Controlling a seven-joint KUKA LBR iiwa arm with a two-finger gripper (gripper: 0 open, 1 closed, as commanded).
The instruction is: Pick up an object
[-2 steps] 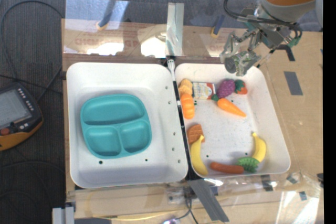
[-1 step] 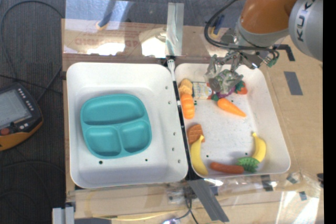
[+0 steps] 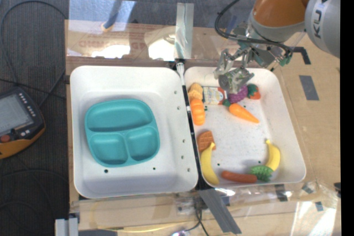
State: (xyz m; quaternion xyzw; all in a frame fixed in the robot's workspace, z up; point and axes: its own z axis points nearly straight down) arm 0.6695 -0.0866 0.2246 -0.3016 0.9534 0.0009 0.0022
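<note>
**Gripper over the far end of the toy-food bin**

Two shallow white plastic bins with rounded corners sit side by side on the bench. The left bin (image 3: 83,130) holds a smooth teal plastic plate (image 3: 121,131) moulded into three compartments. The right bin (image 3: 292,135) holds glossy plastic toy food: a pointed orange carrot (image 3: 243,113) near its middle, a purple bunch of grapes (image 3: 239,95) at the far end, a small white printed carton (image 3: 212,95) whose writing is too small to read, an orange ridged piece (image 3: 197,110) by the left wall, a brown bread-like piece (image 3: 205,139), two curved yellow bananas (image 3: 208,167) (image 3: 272,155), a red sausage-shaped piece (image 3: 239,177) and a knobbly green piece (image 3: 262,172) along the near wall.

The metal two-finger gripper (image 3: 234,75) hangs over the far end of the right bin, directly above and seemingly touching the purple grapes, with the carrot just nearer. Whether its jaws are apart or closed cannot be told. The letters "KU" show on the grey arm (image 3: 327,14) at far right.
</note>
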